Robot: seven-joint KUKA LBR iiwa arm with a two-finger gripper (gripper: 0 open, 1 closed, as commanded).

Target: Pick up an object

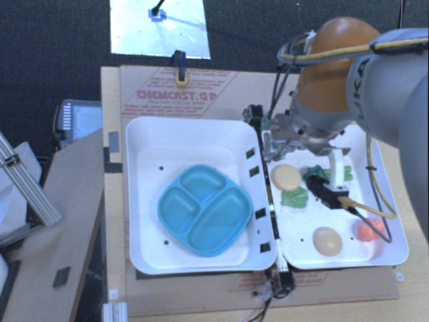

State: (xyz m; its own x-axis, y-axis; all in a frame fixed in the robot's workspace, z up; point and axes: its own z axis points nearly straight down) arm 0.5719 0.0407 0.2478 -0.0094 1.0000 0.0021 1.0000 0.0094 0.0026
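Observation:
My gripper [271,145] hangs over the far left part of the right bin [392,247], close to the wall between the two bins. Just in front of it lies a round tan disc [286,177], with a green leafy piece [293,197] touching its near side. A dark green item [315,173] sits partly hidden under the wrist. Nearer the front are a beige egg-shaped object [328,241] and a pink object [370,231]. Nothing shows between the fingers.
The left bin [144,146] holds a blue divided plate [204,208] at its middle. The grey arm with its orange band [335,52] covers the far right of the right bin. A yellow clamp [181,79] sits on the cardboard behind the bins.

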